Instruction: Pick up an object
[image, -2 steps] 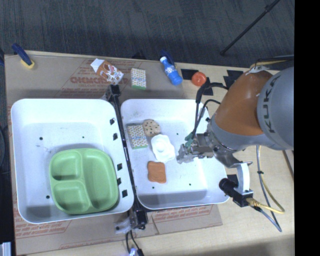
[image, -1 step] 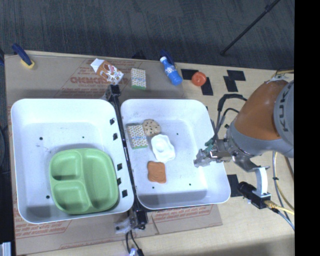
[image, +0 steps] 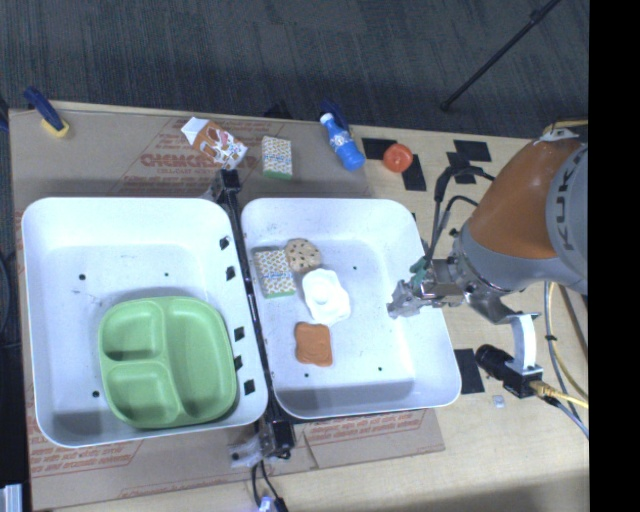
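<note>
The right bin (image: 390, 225) holds a white rounded object (image: 325, 295), an orange-brown piece (image: 314, 344), a brown cookie (image: 301, 254) and a green-patterned packet (image: 273, 273). My gripper (image: 408, 301) hangs over the right side of this bin, to the right of the white object and apart from all the items. Nothing shows between its fingers. The arm's grey and orange body (image: 525, 225) comes in from the right.
The left bin (image: 60, 225) holds a green divided tray (image: 165, 360). Behind the bins on the cardboard lie a snack wrapper (image: 213, 143), a small green packet (image: 276, 157), a blue bottle (image: 343, 142) and an orange ball (image: 398, 156). Cables run at the right.
</note>
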